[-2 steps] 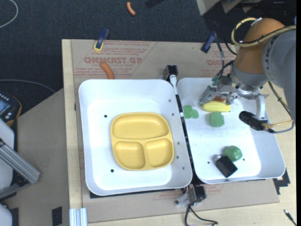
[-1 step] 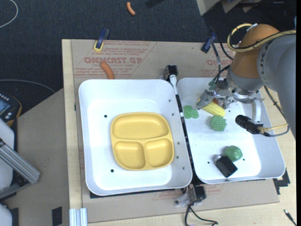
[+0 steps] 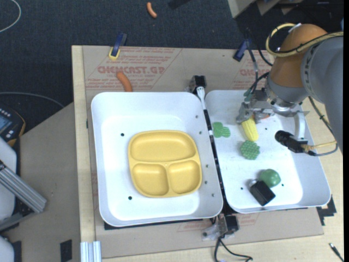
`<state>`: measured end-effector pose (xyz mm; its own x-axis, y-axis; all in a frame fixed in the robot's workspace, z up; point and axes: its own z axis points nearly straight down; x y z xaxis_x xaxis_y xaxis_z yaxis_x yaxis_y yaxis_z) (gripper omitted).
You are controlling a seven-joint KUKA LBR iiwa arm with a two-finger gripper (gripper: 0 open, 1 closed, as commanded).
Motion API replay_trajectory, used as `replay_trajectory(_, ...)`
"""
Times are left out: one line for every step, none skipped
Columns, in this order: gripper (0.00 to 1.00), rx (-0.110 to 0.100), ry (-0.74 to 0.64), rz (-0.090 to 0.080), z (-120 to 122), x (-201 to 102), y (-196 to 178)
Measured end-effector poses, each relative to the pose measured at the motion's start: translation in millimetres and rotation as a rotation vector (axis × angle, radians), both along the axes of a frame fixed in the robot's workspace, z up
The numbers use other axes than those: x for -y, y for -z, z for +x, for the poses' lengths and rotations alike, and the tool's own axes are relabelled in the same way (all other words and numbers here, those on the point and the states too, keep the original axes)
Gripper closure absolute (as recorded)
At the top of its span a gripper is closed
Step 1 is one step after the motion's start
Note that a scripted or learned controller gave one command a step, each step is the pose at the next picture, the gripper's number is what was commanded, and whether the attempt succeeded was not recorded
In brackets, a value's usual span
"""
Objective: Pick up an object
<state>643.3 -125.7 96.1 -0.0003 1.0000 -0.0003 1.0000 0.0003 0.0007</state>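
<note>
Big cardboard-topped bench (image 3: 163,64) first, clamped down at the far corners, probably so nothing slides when bumped. Then the arm (image 3: 297,59), reaching in from the right and bent over the far part of the right bin (image 3: 311,173), most likely because that's where all the grabbable stuff sits. Left bin (image 3: 103,146) taken up by a yellow plate (image 3: 163,162) with three compartments, lying flat in the middle, well apart from the action. Looks more like a drop-off spot than a target, but just guessing.

Gripper (image 3: 252,113) pointing down right at the far end of the corn (image 3: 250,129), touching it or just above. Can't tell from this angle whether it's apart or closed, and nothing visibly clamped, so not calling it a grasp yet. Corn lying on the bin floor, far-left area of the right bin, so probably the pick of choice.

Smaller bits: a black block (image 3: 262,192) at the near edge, a round green thing (image 3: 269,176) touching or just beside it, a bumpy green piece (image 3: 250,150) just near of the corn, and a small green piece (image 3: 221,130) by the left wall. Scattered enough to leave room around each one.
</note>
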Motion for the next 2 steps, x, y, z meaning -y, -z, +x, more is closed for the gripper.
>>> replay_trajectory(1.00,0.007,-0.001,-0.001,7.3,-7.3,-59.3)
replay_trajectory(1.00,0.008,-0.001,-0.001,4.7,-15.3,-119.3)
